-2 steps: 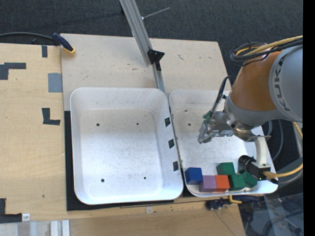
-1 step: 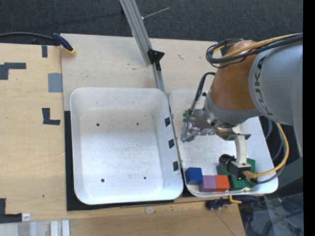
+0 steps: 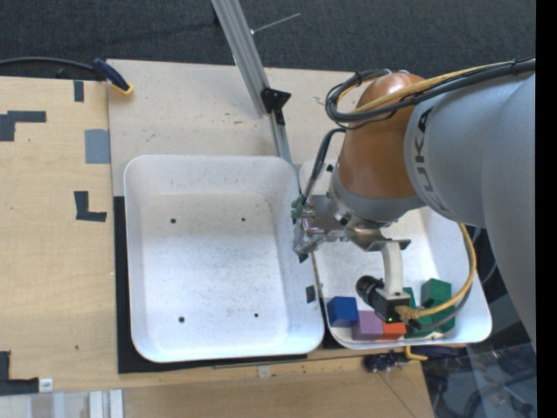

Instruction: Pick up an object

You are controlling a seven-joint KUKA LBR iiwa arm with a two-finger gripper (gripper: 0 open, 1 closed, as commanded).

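Reach is needed toward the blue block [image 3: 342, 310], set in the right bin [image 3: 439, 255] just below-right of the tool [image 3: 303, 238] in view; whether the tool is clenched cannot be told.

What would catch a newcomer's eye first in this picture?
The grey arm with its orange band stands out most, bent over the right bin, its claw near the rim between the two bins. Then come the bright pieces at that bin's near end: a blue block, a purple block and a green block.
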